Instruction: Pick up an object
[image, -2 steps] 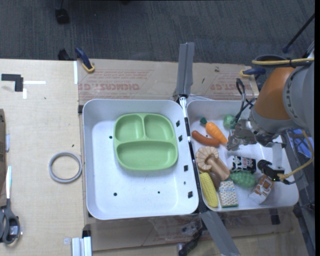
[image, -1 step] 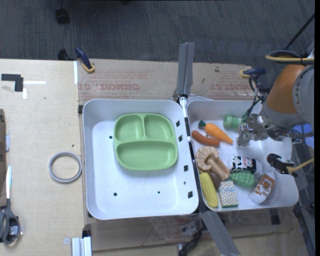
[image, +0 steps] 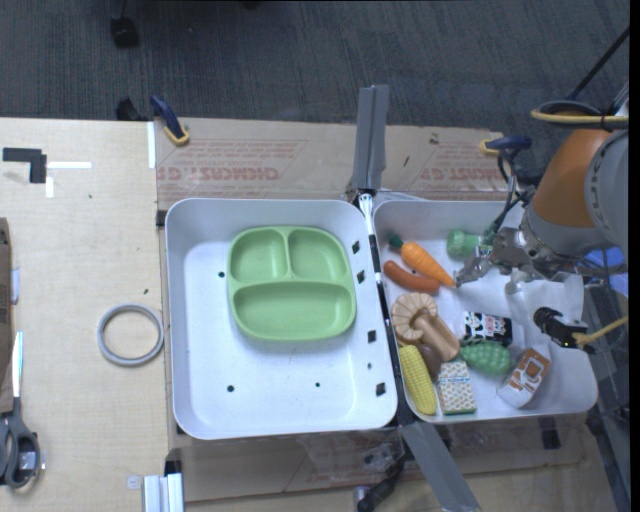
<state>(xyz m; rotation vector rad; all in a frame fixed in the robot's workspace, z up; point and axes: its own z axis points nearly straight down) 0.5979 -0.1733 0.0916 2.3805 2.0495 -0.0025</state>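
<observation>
In the camera view, the grey arm's pincer (image: 478, 266) hovers low in the right white bin (image: 575, 405) near the table's far right corner, just beside the orange plastic carrot (image: 428, 262); I cannot tell how it is set. The carrot lies slanted, touching a red sausage (image: 410, 277), so a good grasp would straddle the carrot's narrow width, clear of that neighbour.

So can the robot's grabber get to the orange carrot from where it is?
Probably yes. The gripper sits just right of the carrot in the right bin, with bare bin floor between them. The carrot lies on top, nothing covering it, though a sausage lies close beside it.
</observation>
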